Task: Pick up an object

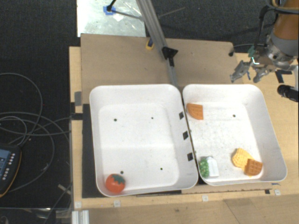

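Observation:
My gripper hangs open above the bench just beyond the far edge of the right bin, nothing between its fingers. Inside that bin an orange waffle piece lies near the far left corner. A yellow waffle piece and a darker orange one touch each other near the front right. A small white and green item rests at the front left. A red tomato sits in the front left corner of the left bin.
A grey metal pole slants across the bench behind the bins. Black clips mark the seam between the bins. Cables and a handheld controller lie on the floor to the left.

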Motion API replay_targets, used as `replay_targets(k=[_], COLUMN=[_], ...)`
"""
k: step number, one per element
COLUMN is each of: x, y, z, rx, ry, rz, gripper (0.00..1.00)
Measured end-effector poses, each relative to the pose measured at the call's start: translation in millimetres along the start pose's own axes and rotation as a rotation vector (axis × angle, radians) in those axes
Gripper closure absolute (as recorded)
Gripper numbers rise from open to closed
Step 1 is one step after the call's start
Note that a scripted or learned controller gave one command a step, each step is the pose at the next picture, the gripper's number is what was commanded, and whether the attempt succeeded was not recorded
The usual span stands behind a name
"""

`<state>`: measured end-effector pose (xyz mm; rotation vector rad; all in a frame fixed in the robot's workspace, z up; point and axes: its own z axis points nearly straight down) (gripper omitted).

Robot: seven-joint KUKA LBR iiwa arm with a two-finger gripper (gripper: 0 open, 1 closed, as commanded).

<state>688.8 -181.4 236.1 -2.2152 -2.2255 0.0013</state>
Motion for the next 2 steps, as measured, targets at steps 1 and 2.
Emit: replay_targets(k=[1,2], x=[0,1], y=[1,-1], z=[-3,38], rx=[-0.004,-0.001], ry=[-0.002,-0.001], rz=[-0.002,0.0], gripper=[0.0,0.0])
